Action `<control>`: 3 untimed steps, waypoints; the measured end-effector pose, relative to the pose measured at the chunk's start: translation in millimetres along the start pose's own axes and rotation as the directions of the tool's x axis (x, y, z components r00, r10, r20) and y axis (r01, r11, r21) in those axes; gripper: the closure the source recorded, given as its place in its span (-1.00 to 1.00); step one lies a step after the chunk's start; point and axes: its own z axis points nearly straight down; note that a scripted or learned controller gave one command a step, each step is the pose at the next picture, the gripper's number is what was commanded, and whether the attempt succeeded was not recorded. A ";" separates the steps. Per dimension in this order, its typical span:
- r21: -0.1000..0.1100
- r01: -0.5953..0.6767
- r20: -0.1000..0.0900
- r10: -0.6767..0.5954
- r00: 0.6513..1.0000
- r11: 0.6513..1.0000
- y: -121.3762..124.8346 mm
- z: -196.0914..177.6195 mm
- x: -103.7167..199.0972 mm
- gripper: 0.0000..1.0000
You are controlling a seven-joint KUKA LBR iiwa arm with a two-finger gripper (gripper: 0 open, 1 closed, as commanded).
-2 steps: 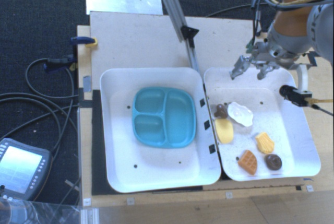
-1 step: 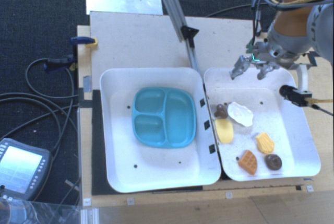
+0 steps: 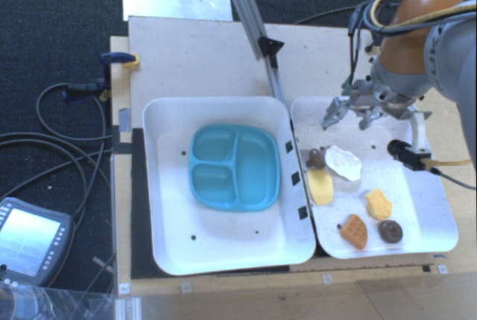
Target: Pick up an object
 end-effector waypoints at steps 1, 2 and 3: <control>-0.001 0.003 0.000 -0.003 1.000 1.000 7.6 45.4 2.4 -1.00; -0.001 0.000 0.000 0.000 1.000 1.000 7.9 88.2 2.6 -1.00; -0.007 -0.001 0.000 0.001 1.000 1.000 9.5 74.6 2.6 1.00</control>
